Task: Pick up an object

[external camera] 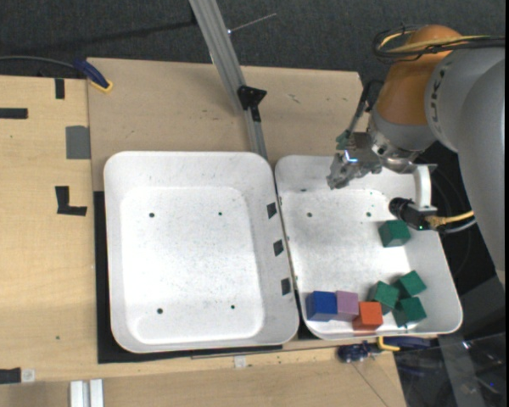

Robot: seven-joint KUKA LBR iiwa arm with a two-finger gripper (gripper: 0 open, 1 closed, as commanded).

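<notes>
My grey two-finger claw [341, 176] hangs over the far edge of the right-hand shallow white plastic bin [322, 227], with nothing seen between its tips; whether they are spread or pressed together I cannot tell. Well apart from it, a lone green cube [394, 233] sits mid-bin. Along the near wall lie a blue cube [322, 304], a lilac cube [347, 303], an orange cube [370, 314] and three more green cubes [399, 297].

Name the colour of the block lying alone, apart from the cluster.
Green; the lone block shows best in the camera view.
</notes>
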